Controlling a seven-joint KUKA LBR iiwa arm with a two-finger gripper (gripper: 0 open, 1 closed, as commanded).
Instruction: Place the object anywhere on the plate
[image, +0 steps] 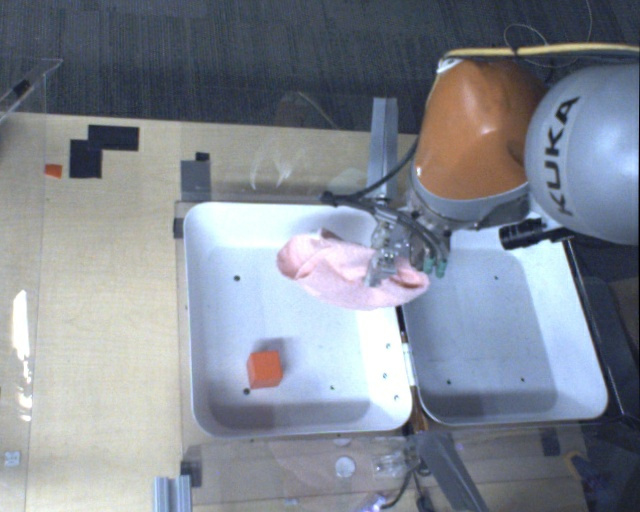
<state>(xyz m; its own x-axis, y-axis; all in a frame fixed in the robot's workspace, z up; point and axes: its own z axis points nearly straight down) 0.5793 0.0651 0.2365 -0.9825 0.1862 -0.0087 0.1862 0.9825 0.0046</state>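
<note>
Gripper (398, 262) parked right over the pink plate's (340, 270) right edge, touching it or just above. Can't tell from this angle whether clamped or loose, or whether anything's pinched in there. Orange block (265, 369) sitting well apart from the plate, down and to the left of it, flat on the floor of the left bin (215, 300). Probably the pick not done yet.

Tips for doing it well: come straight down on the block, square to its faces, then lift high enough to clear the plate's rim. Aim for the plate's middle, since its right part hangs over the divider toward the right bin (520, 330) and looks tilted. Plenty of bare white floor around the block, so an easy approach. Tan bench (100, 300) left of the plate, not needed.
</note>
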